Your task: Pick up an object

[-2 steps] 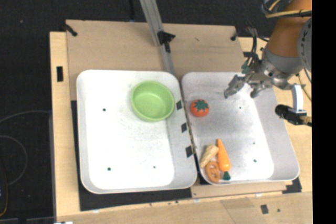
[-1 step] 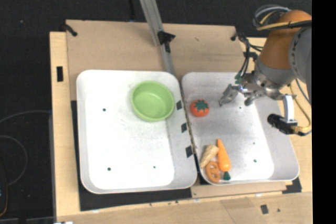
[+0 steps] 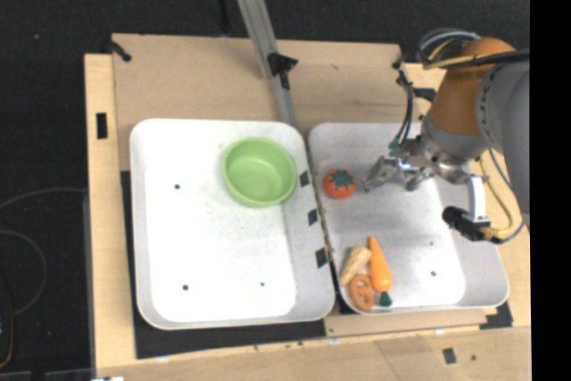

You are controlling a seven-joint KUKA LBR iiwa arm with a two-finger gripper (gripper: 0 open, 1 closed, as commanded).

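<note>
Tan bench (image 3: 196,85) on dark floor, no legible writing. Two white bins (image 3: 161,281); green bowl (image 3: 260,172) in left. Gripper (image 3: 390,175) over right bin, fingers spread, holding nothing, just beside tomato (image 3: 338,184). Carrot (image 3: 380,266) near front edge.

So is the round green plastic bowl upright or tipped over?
Upright. The round green plastic bowl sits in the left white bin with its open mouth facing up, and nothing shows inside.
</note>
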